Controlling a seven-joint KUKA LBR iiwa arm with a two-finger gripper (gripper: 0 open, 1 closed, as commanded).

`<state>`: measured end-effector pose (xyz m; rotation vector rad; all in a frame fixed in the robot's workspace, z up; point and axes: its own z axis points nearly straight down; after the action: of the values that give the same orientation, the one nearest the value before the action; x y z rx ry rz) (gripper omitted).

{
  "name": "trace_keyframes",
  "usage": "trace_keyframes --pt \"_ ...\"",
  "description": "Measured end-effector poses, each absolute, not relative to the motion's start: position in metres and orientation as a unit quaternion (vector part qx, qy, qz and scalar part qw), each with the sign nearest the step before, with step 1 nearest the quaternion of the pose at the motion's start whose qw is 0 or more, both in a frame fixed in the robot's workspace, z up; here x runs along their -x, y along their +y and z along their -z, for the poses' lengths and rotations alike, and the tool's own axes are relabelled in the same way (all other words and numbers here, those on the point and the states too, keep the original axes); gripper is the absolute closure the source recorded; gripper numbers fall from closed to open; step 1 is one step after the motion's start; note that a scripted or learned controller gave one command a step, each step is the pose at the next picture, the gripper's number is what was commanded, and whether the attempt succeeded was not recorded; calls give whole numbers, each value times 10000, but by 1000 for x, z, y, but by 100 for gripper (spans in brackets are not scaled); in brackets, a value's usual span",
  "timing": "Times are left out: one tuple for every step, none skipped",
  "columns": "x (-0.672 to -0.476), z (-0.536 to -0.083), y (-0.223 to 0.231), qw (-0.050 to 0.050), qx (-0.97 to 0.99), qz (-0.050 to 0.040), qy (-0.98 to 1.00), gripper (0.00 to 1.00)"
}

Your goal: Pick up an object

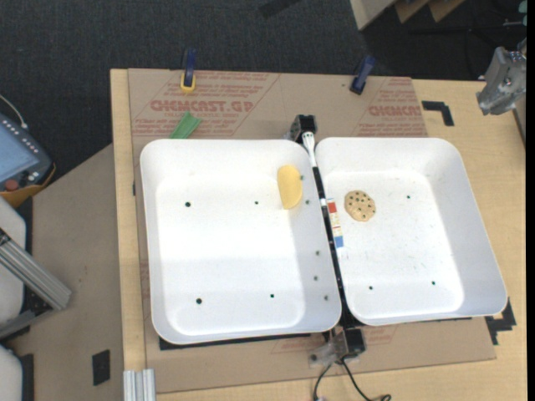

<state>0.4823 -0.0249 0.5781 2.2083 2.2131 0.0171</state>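
White bins (167,249) — pale yellow oblong piece (289,186), speckled tan cookie (360,205) — claw (500,82) state unclear

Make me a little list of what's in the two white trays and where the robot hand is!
left bin: a yellow banana-like piece by its right wall
right bin: a round cookie with dark chips at its left side
between bins: a thin strip with red and blue marks
gripper: at the view's upper right, outside both bins, holding nothing that I can see
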Motion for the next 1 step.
trace_keyframes --pt "-482 -578 -25 71 -7063 -50 7078 0"
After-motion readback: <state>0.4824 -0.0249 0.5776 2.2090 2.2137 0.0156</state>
